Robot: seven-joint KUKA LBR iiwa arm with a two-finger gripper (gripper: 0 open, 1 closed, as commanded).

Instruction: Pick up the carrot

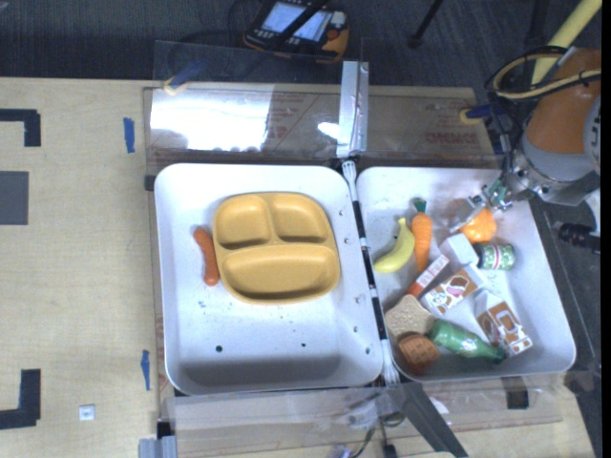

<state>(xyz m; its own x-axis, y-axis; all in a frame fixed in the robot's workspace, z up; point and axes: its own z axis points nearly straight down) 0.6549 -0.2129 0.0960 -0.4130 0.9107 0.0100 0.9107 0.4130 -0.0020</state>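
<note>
The carrot [421, 236] is orange with a green top and lies in the right bin [558, 299], in its upper left part, just right of a yellow banana [399, 250]. My gripper [496, 197] hangs over the upper right part of that bin, right of the carrot and well apart from it. Directly below the gripper sits a small orange item [480, 226].
The right bin also holds a green can [496, 256], several small cartons [456, 289], a bread slice [407, 317], a cookie [417, 351] and a green bottle [465, 341]. In the left bin [181, 342] are a yellow divided plate [275, 246] and an orange sausage [207, 256].
</note>
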